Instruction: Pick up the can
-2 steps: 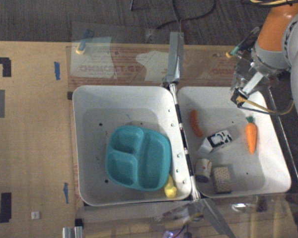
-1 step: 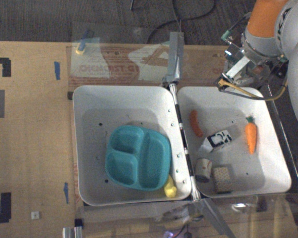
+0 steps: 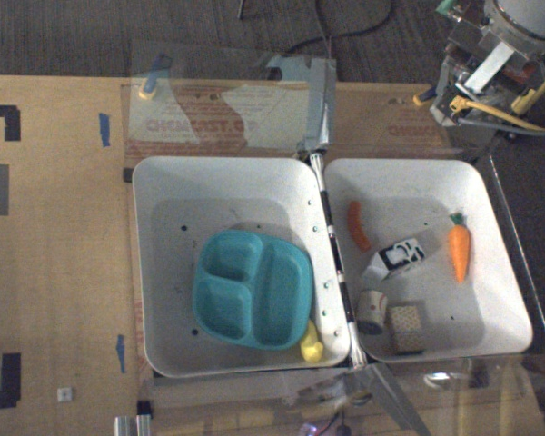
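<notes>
Gripper (image 3: 468, 84) sits beyond the right bin (image 3: 500, 334) (top right of view); finger state cannot be determined. Can (image 3: 372, 311) lies near that bin's front-left corner, untouched.

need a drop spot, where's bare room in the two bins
Right bin: bare floor along the far wall, above the sausage and carrot; crowded near the can. Left bin: free strip behind the teal tray.

Grey arm (image 3: 518, 12), orange band on top; white plate, yellow cable, possibly green fittings on wrist; details blurred.
</notes>
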`<move>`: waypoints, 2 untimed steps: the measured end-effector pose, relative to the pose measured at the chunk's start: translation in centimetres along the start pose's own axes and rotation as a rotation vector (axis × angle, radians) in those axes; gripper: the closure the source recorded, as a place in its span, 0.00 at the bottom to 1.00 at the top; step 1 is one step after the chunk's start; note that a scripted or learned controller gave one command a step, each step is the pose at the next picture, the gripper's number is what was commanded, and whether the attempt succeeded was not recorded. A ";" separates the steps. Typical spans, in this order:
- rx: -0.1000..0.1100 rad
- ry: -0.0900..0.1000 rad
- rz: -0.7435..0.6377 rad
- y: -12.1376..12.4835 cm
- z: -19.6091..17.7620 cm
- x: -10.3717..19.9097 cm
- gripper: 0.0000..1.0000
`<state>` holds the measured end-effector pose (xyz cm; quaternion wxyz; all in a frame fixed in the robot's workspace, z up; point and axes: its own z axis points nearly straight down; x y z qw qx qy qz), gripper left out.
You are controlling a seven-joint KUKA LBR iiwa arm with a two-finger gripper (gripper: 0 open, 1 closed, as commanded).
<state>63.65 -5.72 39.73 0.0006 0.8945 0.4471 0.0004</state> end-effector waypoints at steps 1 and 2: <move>0.000 0.000 0.071 -0.8 -3.6 5.5 1.00; 0.000 0.000 0.138 2.3 -3.8 0.4 1.00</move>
